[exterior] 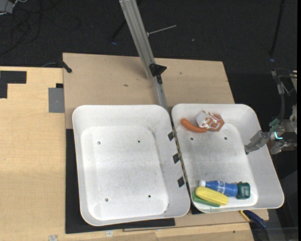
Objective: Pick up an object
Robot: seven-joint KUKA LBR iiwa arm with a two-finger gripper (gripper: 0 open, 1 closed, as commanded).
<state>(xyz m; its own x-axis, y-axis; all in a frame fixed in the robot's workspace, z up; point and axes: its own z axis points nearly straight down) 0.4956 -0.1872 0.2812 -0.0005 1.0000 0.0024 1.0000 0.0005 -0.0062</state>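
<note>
The claw (pixel 254 143) hangs at the three o'clock edge of the right bin (pixel 263 134), a grey tip poking over the rim; I cannot tell from here whether it is spread or closed, and nothing sits in it. Nearest inside the bin, toward five o'clock, a blue bottle (pixel 226 188) lies on its side with a yellow corn cob (pixel 211 197) pressed against it and a small green piece (pixel 243 190) at its end. Up at eleven o'clock a sausage (pixel 192 126) touches a brown-and-white packet (pixel 210 120). The left bin (pixel 121 162) lies beside it on the worktop (pixel 25 149).

The bottle looks light, stiff and smooth, likely to roll; I'd pinch it across the middle of its body. The corn seems rubbery and easier to hold, but they are crowded together.
</note>
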